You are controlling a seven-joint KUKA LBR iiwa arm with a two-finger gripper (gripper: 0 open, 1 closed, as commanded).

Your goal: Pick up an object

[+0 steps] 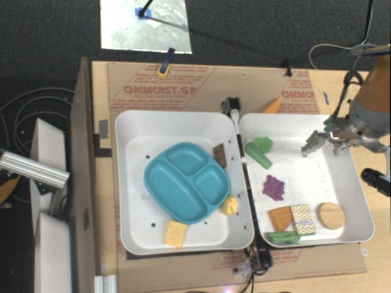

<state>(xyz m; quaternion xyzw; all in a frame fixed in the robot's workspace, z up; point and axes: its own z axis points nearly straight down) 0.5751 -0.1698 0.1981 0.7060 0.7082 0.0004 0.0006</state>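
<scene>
- Tool [317,142]: hangs over far-right part of right bin [357,182], fingers spread narrow-to-medium, nothing between them. Arm [372,102] enters from right.
- Task items, right bin: green piece [259,151] at far-left, purple cluster [274,187] mid-bin, orange cracker [280,218] touching patterned block [303,218], tan disc [330,215] just beside block, green strip [282,238] at near wall.
- Left bin [131,182]: teal plate [186,182], brown piece [220,155] at its far edge, yellow lump [230,206] and yellow square [175,232] near side.
- Risk 1: nothing lies directly under tool; straight descent prob. closes on bare bin floor.
- Risk 2: cracker, block, disc are crowded; a grasp there may nudge neighbours or catch two.
- Risk 3: green strip sits against near wall; finger likely hits wall, no clearance.
- Risk 4: purple cluster looks soft/irregular; may slip from pinch.
- Surface [183,84]: brown board w/ printed lettering under both bins, clamp [164,63] at far edge, orange bit [272,106] beyond right bin.
- Room: dark carpet, shiny sheet [145,17] on floor far side, cables [27,121] and metal bar [33,170] at left.
</scene>
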